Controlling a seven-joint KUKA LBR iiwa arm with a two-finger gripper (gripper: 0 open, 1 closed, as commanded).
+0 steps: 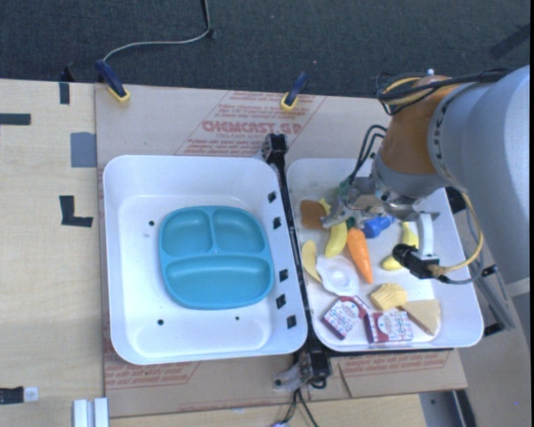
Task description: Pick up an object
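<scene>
The right bin [463,323] holds several toy foods. Among them are an orange carrot [360,253], a yellow banana [336,238], a brown piece [312,213] and a blue piece [378,226]. Toward the front lie a white fried egg [338,278], a corn cob [389,295], a cheese wedge [424,314] and two red packets [343,316]. My gripper [344,210] is down in this bin's back half, right above the banana and beside the brown piece. The arm's wrist hides what lies beneath it.
The left bin [125,203] carries a blue divided plate [217,256]. A black divider with clips [283,229] runs between the bins. A black cable loop [427,269] hangs off the wrist over the right bin. Yellow clamps [294,96] hold the cardboard at the back.
</scene>
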